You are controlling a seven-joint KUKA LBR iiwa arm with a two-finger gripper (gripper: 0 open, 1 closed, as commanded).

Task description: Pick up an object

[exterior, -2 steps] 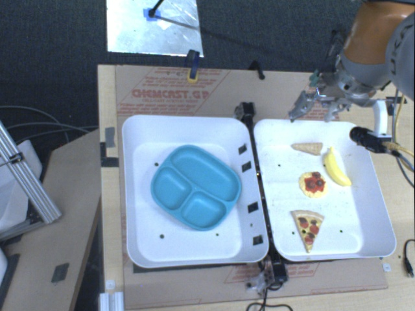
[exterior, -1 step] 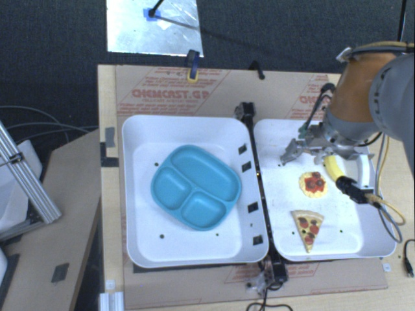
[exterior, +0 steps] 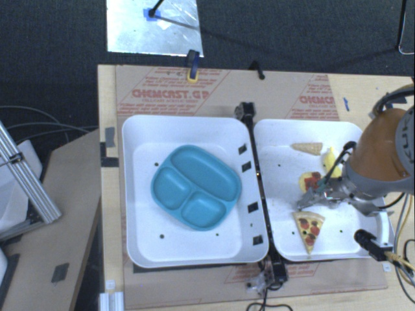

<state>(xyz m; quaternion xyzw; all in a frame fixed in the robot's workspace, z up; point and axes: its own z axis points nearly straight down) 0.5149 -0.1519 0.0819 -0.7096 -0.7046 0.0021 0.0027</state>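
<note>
The right bin [exterior: 279, 173] holds several toy foods. A pizza slice [exterior: 309, 228] lies near its front wall. A beige cone-shaped piece [exterior: 307, 148] lies near the back. A yellow piece [exterior: 330, 160] sits partly behind the arm. A yellow and red piece [exterior: 307, 181] lies in the middle. My gripper [exterior: 314, 195] hangs low over the middle of this bin, right beside the yellow and red piece and just above the pizza slice's wide end. The wrist hides the gripper's tip, and no object is seen held.
The left bin [exterior: 139, 173] holds a blue divided plate [exterior: 196, 186]. A black divider [exterior: 254, 186] with clips runs between the bins. The grey and orange arm [exterior: 382, 157] covers the right bin's right side. Cables and a black bracket [exterior: 369, 241] sit at the front right.
</note>
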